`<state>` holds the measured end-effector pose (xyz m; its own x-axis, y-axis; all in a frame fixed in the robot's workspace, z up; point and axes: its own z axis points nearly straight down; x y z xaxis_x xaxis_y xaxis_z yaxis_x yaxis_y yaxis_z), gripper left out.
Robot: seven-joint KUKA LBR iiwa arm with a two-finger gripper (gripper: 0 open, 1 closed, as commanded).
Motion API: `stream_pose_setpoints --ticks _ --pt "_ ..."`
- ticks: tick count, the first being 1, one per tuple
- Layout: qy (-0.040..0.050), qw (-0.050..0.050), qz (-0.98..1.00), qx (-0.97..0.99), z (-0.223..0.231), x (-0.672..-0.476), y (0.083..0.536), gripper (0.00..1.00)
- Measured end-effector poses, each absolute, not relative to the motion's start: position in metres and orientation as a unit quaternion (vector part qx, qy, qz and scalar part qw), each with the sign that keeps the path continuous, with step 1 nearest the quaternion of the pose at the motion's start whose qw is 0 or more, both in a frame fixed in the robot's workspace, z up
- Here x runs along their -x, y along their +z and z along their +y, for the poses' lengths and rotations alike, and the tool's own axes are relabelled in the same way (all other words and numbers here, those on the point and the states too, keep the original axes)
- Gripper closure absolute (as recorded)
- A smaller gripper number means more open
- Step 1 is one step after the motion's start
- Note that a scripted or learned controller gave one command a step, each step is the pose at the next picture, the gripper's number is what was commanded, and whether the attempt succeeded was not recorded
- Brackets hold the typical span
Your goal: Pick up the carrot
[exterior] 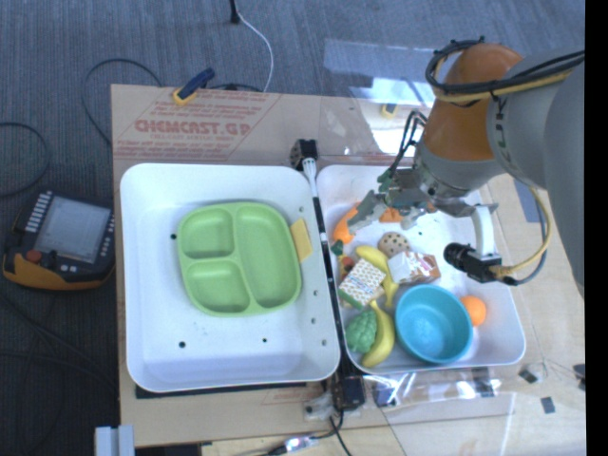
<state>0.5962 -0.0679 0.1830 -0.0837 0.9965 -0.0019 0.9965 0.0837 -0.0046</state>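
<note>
Overhead view of 2 white bins. The gripper [391, 196] hangs low over the far part of the right bin [502, 345], its fingers apart and bare. The carrot [344, 224] lies near the bin's left wall, just beside the fingertips, with a cookie [392, 244] close by. Judged step: approach. The next move calls for straddling the carrot, then closing.
</note>
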Motion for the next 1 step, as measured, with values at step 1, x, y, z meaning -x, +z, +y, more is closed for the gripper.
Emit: stream_pose_setpoints --ticks 1 --pt "0.0018 0.0 -0.659 0.752 -0.0772 -0.6243 0.1832 0.0"
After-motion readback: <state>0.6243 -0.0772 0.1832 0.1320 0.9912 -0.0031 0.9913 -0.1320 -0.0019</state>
